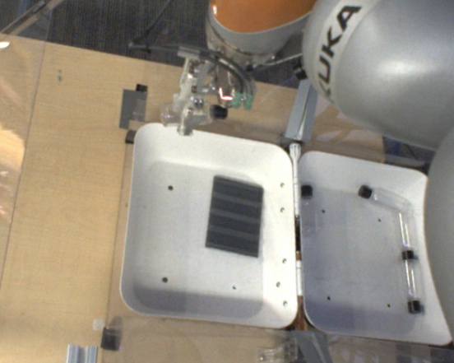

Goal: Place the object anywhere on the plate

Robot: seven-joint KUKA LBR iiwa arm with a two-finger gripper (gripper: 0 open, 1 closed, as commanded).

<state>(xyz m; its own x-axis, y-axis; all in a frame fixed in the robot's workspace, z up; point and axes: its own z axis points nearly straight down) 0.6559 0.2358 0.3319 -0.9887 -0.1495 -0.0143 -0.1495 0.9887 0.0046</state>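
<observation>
Judging from the desk's near edge inward, the dark grey ribbed rectangular slab (236, 216) lies flat in the middle of the left shallow white plastic bin (138, 289). I take it for the plate, but which thing is the object I cannot tell. Farther off, the metal two-finger gripper (187, 120) hangs over that bin's far edge, near its left corner; whether it is released or clenched I cannot tell. Doing this well likely means centring over the slab before lowering gently.
</observation>
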